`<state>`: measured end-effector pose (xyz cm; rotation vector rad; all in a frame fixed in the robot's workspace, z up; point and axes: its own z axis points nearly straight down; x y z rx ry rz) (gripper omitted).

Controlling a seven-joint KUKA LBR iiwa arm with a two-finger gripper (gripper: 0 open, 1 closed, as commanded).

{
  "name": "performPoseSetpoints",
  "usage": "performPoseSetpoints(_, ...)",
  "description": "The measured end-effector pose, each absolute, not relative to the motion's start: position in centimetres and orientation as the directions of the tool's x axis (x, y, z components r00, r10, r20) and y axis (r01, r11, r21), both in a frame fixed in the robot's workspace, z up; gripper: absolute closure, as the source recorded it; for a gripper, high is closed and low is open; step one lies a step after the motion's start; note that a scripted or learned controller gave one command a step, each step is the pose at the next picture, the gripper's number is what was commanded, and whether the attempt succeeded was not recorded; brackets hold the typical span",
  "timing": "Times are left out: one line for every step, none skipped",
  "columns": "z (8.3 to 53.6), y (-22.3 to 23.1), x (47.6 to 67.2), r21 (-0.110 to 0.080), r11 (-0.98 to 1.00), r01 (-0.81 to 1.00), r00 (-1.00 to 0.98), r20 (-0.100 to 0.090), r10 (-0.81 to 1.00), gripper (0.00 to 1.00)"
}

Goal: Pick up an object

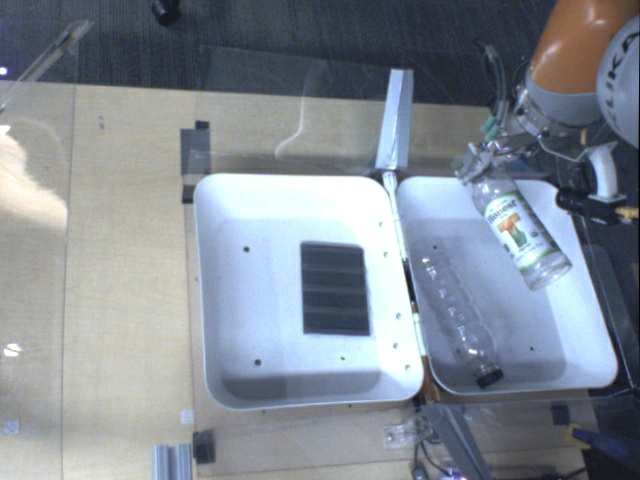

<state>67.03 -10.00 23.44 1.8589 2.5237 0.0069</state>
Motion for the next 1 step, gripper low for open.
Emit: performPoseSetpoints(23.47, -10.00, 67.04, 0.008, 0.297, 0.955, -0.297, -0.003, 0.955, 0.00)
